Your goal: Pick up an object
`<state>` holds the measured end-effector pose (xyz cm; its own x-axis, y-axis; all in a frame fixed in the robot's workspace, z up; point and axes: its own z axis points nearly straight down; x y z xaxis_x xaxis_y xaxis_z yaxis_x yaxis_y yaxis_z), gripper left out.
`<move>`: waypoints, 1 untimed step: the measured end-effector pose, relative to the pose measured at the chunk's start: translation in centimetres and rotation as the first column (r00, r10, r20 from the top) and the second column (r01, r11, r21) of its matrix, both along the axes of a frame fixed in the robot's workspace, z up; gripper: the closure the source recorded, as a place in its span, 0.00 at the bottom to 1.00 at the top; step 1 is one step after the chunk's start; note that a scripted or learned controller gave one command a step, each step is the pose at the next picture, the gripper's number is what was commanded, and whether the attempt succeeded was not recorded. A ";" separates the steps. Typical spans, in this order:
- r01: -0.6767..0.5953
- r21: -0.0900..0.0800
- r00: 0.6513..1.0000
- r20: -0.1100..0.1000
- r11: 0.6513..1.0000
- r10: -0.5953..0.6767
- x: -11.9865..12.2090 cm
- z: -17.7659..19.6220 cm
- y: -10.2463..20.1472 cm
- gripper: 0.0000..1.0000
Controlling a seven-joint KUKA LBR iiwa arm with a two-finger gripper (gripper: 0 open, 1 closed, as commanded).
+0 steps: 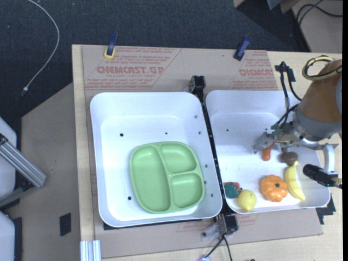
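On the bench: two shallow white plastic bins are sitting side by side on a brown cardboard-covered top, the left bin point(109, 124) and the right bin point(239, 105) touching along their inner rims.
Arm: the grey arm with the orange band point(321, 99) is reaching in from the right and leaning over the right bin.
Left bin contents: a pale green three-compartment plastic tray point(166, 175) is lying flat in it, with nothing in its compartments.
Gripper: the two-finger gripper point(269, 144) is hanging low over the middle of the right bin, just above a small orange carrot-like piece point(266, 154); whether the jaws are released or clenched I cannot tell from here.
Right bin contents: a yellow toy banana point(294, 181), an orange toy pumpkin point(273, 187), a yellow toy lemon point(247, 199), a small brown rounded piece point(289, 157) and a small teal-and-red toy point(232, 188) are all resting on the bin floor.
Progress: as I am judging it, the approach is looking done, but nothing is showing between the fingers and nothing is being lifted.
Left to do: a firm grasp, likely on the carrot-like piece, and the lift clear of the bin.
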<state>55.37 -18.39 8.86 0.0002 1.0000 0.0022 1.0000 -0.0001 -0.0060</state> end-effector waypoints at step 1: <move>0.000 -0.003 1.000 0.008 1.000 0.000 0.2 1.4 -0.1 1.00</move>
